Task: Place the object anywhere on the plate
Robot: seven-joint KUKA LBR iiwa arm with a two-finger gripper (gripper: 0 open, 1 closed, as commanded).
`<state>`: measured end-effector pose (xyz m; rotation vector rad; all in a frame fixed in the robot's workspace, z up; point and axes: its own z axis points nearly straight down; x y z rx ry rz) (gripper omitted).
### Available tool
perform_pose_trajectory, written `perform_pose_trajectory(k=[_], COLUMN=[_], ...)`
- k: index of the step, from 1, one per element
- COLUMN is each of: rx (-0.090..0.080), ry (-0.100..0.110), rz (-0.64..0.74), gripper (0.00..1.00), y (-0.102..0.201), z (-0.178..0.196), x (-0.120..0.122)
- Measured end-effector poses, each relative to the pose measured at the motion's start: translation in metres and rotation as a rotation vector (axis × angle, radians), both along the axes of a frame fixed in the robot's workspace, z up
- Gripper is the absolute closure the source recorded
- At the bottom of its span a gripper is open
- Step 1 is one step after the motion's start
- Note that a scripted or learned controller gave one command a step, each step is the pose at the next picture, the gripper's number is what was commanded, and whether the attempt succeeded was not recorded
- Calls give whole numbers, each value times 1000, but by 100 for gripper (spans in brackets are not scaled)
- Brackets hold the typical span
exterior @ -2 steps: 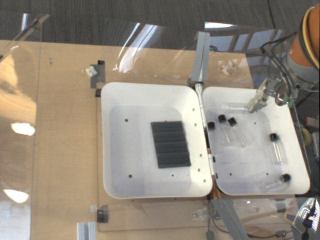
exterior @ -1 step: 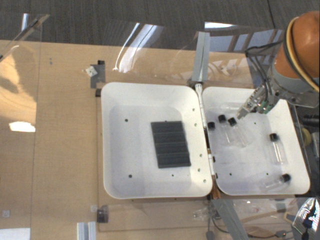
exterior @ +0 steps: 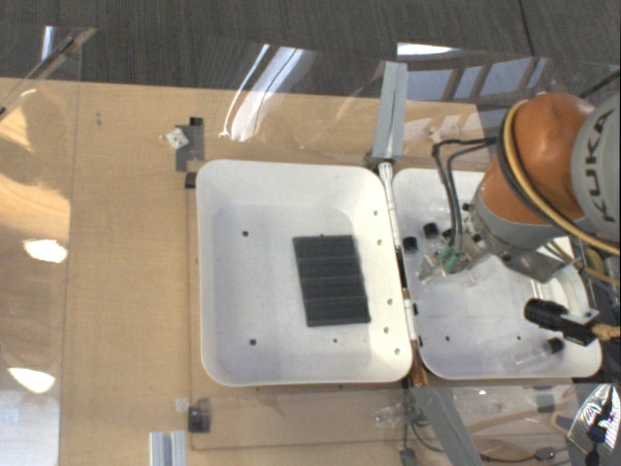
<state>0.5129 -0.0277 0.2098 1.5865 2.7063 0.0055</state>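
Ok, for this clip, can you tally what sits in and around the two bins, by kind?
White bins: 2 (left, right)
Dark ribbed rectangular plate: 1
Robot arm: 1
Small greenish object under the wrist: 1, too small to identify
Total: 5

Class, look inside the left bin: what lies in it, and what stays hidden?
A dark ribbed rectangular plate lies flat near the middle of the left bin. The plate covers the floor beneath it.
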Motion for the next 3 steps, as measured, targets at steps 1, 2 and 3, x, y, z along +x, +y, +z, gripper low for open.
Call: perform_pose_trajectory(k=[1,2,3], rx=[0,9,0], ry=[-1,-17,-2], rz=[127,-214,171], gripper=[100,100,100], y=[96,163,118], z=[-25,-115,-24], x=[-14,-19,-24])
